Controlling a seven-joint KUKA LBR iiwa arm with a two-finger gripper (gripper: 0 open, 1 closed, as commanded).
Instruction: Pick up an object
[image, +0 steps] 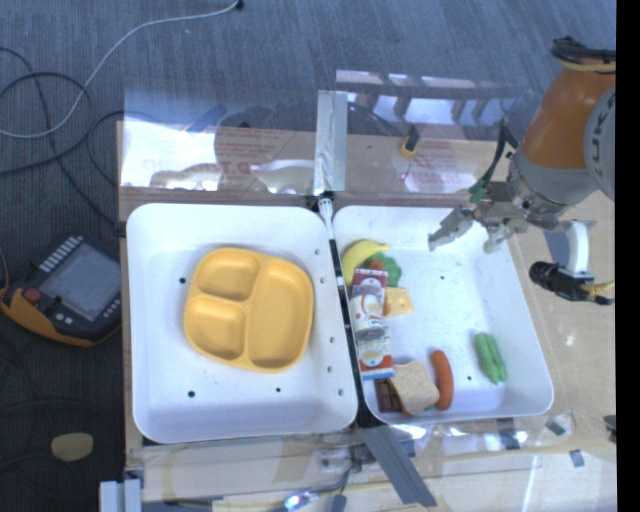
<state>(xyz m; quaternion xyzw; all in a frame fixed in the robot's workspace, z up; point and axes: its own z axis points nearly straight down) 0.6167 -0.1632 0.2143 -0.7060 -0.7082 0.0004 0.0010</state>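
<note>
My gripper (470, 235) hangs over the back of the right bin (520, 300), open, with nothing between its fingers (444, 232). To its left lies a yellow banana (362, 251) beside a green toy (387, 270). Below these sit a small red and white carton (367, 299), a yellow cheese wedge (399, 302) and a flat packet (373, 350). At the bin's front lie a toast slice (415, 386), a red sausage (442, 378) and a green pod (489, 357). None of them touches the gripper.
A yellow sectioned plate (248, 307) lies in the left bin (150, 330). A metal divider post (329, 140) rises behind the wall between the bins. A teach pendant (68, 290) rests on the floor at far left.
</note>
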